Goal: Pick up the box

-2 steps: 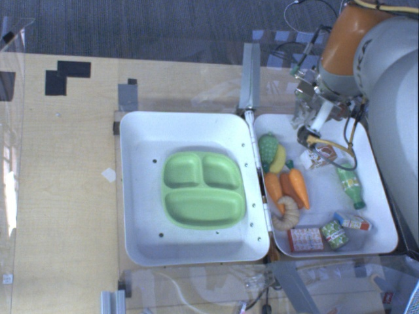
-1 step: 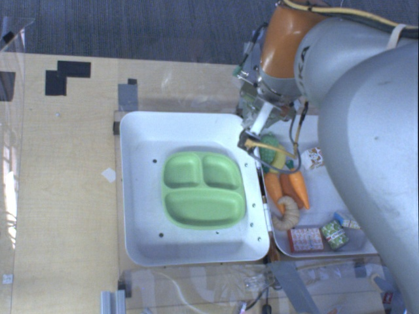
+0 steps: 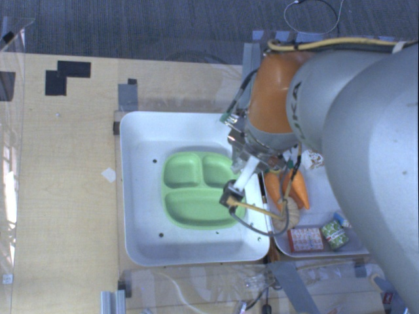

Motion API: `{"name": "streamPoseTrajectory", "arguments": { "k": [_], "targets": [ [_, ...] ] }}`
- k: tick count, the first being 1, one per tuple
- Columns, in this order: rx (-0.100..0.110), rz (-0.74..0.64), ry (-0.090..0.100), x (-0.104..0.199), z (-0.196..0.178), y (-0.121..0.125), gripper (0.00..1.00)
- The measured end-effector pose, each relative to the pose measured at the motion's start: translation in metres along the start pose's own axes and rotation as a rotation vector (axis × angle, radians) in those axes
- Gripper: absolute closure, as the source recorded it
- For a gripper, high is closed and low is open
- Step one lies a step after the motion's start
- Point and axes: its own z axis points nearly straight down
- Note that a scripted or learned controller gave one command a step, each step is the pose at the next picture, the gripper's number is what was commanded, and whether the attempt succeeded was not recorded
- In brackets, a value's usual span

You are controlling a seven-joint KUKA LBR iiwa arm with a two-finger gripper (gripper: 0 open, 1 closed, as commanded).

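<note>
Two white bins lie side by side, and the box [image 3: 306, 239], small with a red and white face, rests in the right bin [image 3: 314, 252] near its front wall, just beside a green packet [image 3: 335, 234]. The gripper [image 3: 272, 169] hangs over the edge between the bins, close to a carrot [image 3: 298, 188] and apart from the box; whether it is wide or narrow I cannot tell. I judge the approach is in hand: next the arm must shift toward the box, descend and close on it.

White bin [image 3: 137, 175]: smooth plastic. Green plate [image 3: 190, 205]: matt plastic. Bench [image 3: 65, 195]: pale wood grain, matt. Box [image 3: 306, 239]: printed card.
</note>
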Motion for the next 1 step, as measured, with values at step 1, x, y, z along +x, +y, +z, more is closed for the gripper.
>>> {"name": "streamPoseTrajectory", "arguments": {
  "k": [1],
  "targets": [
    [-0.014, 0.115, 0.016, 0.0601, 0.0661, -0.0378, 1.0]
  ]
}}
